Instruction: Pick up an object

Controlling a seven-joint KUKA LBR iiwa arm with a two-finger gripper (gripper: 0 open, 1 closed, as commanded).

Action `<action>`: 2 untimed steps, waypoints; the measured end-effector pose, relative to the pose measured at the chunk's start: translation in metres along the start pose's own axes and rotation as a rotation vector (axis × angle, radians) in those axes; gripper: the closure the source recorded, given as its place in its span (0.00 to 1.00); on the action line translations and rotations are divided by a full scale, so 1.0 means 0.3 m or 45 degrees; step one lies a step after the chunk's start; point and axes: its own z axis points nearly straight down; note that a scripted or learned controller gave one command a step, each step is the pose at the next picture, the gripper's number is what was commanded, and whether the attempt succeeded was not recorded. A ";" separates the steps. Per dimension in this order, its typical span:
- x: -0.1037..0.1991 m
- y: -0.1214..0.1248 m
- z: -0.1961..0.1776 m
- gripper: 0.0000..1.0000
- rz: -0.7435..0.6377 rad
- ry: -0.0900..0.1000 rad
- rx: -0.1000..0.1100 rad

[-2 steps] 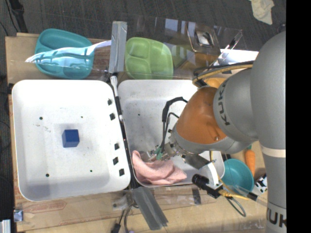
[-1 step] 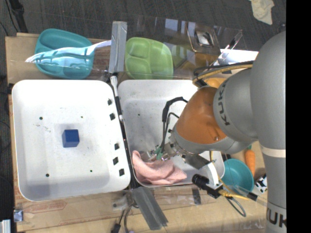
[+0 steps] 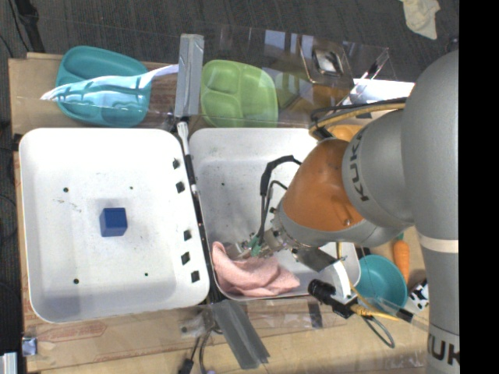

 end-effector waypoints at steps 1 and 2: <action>-0.085 -0.027 -0.173 0.00 0.330 -0.002 -0.001; 0.007 0.003 -0.001 0.00 0.224 -0.001 0.000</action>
